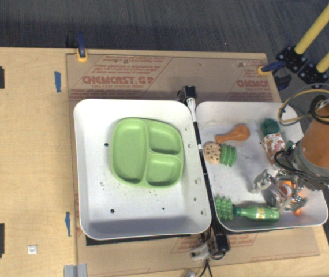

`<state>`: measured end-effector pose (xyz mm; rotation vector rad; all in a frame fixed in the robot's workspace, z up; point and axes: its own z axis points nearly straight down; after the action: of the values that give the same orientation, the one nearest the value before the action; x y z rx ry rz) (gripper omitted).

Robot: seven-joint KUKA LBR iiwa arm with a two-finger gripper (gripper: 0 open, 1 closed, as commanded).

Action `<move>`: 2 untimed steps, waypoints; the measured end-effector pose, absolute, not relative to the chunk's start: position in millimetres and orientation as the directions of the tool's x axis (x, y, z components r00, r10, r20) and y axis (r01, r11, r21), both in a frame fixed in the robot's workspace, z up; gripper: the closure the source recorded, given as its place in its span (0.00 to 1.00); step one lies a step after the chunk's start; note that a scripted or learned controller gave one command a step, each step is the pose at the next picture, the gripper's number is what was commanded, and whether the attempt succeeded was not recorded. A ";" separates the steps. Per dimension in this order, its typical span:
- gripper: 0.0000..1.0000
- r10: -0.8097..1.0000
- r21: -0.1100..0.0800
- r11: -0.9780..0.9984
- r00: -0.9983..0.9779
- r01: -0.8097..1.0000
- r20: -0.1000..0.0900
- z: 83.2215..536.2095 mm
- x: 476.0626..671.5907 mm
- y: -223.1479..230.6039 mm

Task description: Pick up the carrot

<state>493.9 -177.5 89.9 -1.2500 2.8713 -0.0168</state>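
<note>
The carrot (296, 208) shows as small orange patches in the right bin's (239, 172) front right corner, mostly hidden under the gripper. My gripper (279, 190) hangs low over that spot, its metal parts right above the orange patches. The grey arm with its orange band (324, 143) covers the bin's right side. Whether the carrot is between the gripper's parts or just lying beneath them, I cannot tell.
The right bin also holds a tan drumstick (234, 134), a beige-and-green toy (219, 153), a green-capped jar (271, 136), a green bottle (258, 213) and a green ridged piece (224, 206). A green divided plate (147, 152) lies in the left bin (95, 201).
</note>
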 end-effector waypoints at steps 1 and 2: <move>1.00 -0.730 -0.017 0.683 -0.683 -0.730 -0.008 101.9 495.7 -176.8; 0.00 -0.730 -0.017 0.683 -0.683 -0.730 -0.008 101.9 495.7 -176.8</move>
<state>495.7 -176.8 101.9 -1.2451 2.8687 -0.0191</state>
